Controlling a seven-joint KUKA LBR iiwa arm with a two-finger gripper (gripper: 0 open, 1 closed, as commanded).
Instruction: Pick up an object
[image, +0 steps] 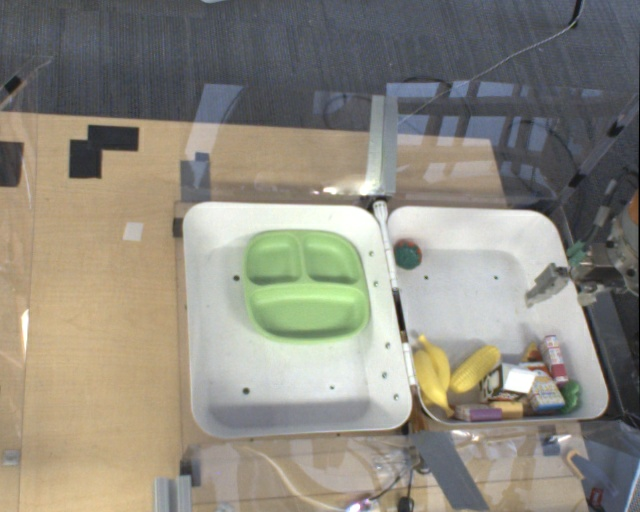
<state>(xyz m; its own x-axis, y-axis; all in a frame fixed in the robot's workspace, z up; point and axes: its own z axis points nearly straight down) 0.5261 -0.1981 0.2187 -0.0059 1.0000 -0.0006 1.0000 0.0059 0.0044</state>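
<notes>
- Counter: pale wood, bearing two shallow white bins side by side; black marks at its far left.
- Left bin: holds one green tray, three compartments, lying flat near the middle. Bare floor all round it, widest toward the near wall.
- Divider: the two bins' walls meet here; a low ridge to clear on any crossing.
- Right bin: far half mostly bare. A green ball sits alone just beside the divider, near the far wall.
- Near corner of right bin: two bananas, touching, against the divider side; to their right a crowded cluster of small packets and a red bottle, pressed against the near and right walls. Items there too small to name singly.
- Pincer: grey, at the right bin's right wall, above the cluster. Whether it is open or closed cannot be told; nothing seen in it.
- Step, as judged: approach; no object picked yet.
- Next move, as judged: choose a target and descend. The ball stands free, with room on all sides but the divider's; the cluster offers little gap for entry, and walls hem it on two sides.
</notes>
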